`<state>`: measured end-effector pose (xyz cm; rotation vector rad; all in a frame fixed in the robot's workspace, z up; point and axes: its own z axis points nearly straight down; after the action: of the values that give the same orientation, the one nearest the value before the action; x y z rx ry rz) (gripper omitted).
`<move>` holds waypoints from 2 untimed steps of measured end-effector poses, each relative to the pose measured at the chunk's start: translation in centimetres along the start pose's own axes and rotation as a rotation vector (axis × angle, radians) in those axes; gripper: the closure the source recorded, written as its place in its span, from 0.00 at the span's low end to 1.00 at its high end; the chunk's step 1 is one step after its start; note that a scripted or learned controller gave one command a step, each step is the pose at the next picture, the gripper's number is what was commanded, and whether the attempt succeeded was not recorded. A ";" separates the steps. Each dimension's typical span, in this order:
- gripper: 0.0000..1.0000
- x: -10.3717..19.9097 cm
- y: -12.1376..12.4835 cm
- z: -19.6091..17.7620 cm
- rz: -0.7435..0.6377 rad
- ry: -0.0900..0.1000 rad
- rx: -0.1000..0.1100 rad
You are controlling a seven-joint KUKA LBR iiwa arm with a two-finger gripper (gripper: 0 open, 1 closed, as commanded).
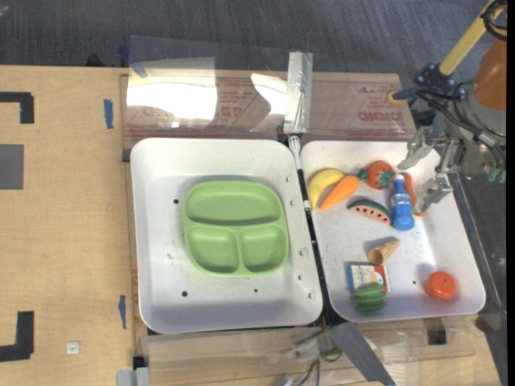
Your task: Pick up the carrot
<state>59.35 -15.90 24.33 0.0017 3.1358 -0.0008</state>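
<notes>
The small orange plastic carrot is still lying in the right-hand shallow white bin, up at about ten o'clock of that bin, tilted with one end touching the yellow plastic banana beside the bin's left wall. Nothing is lifting it, so the pick is not yet made.

The two-finger metal tool is hanging over the bin's two o'clock corner, well apart from the carrot, with its two fingers spread open and nothing lying between them. Between tool and carrot are sitting a red plastic tomato, a blue plastic bottle and a green-rimmed watermelon slice.

As I am judging it, the whole task is remaining: the tool is needing to travel toward nine o'clock, descend over the carrot, close on it and raise it clear. The banana pressing against it is looking like the main nuisance for a clean grip.
</notes>
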 end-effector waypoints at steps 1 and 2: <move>0.00 0.9 4.2 14.5 -0.084 0.008 -0.005; 0.00 -0.5 6.6 15.3 0.320 -0.005 -0.001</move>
<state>59.91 -9.27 8.99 0.5010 3.0902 0.0019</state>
